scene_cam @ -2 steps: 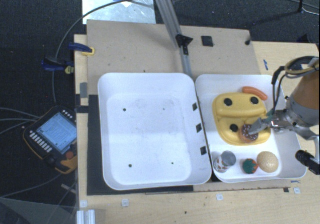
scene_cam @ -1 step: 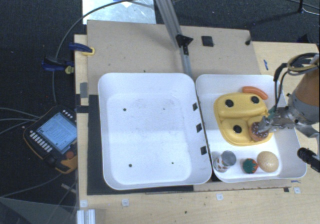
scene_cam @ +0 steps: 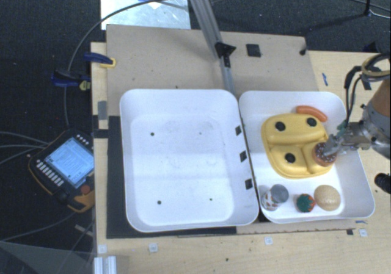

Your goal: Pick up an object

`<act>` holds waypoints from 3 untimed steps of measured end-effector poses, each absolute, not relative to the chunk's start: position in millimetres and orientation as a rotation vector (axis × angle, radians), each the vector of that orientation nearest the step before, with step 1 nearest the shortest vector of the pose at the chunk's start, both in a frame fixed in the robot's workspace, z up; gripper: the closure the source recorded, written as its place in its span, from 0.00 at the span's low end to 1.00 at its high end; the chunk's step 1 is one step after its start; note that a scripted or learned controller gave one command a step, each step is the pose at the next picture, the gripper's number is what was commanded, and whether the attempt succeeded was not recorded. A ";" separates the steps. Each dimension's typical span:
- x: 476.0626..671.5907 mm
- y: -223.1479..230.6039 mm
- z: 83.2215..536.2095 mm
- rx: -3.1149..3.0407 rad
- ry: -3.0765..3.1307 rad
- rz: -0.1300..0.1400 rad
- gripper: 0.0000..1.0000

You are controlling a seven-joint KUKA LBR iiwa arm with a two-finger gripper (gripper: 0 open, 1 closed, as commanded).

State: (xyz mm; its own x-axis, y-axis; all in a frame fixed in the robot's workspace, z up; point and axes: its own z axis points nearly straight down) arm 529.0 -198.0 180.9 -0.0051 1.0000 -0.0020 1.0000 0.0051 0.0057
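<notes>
Reaching in from the right, the arm [scene_cam: 374, 121] brings its gripper [scene_cam: 325, 151] low over the right bin [scene_cam: 351, 205], where all the candidate objects are clustered, so the program has plenty to aim at here. The tip sits on or just above a small reddish-brown round piece [scene_cam: 320, 153] resting at the right edge of the large yellow plastic toy [scene_cam: 294, 143]; whether the claw is open, closed or gripping cannot be told at this size. An orange sausage-shaped piece [scene_cam: 311, 111] lies at the toy's far edge. Along the near wall sit 3 small things: a grey-and-white ball [scene_cam: 274, 196], a green-and-red ball [scene_cam: 305, 203] and a tan egg-like object [scene_cam: 327, 197]. The left bin [scene_cam: 131, 163] lies just beside.
</notes>
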 end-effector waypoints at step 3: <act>545.2 -137.6 276.6 2.208 2.233 0.005 1.00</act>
State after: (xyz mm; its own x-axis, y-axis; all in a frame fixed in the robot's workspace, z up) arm 545.2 -137.6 276.6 -0.0112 0.9999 0.0016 0.9999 0.0112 0.0030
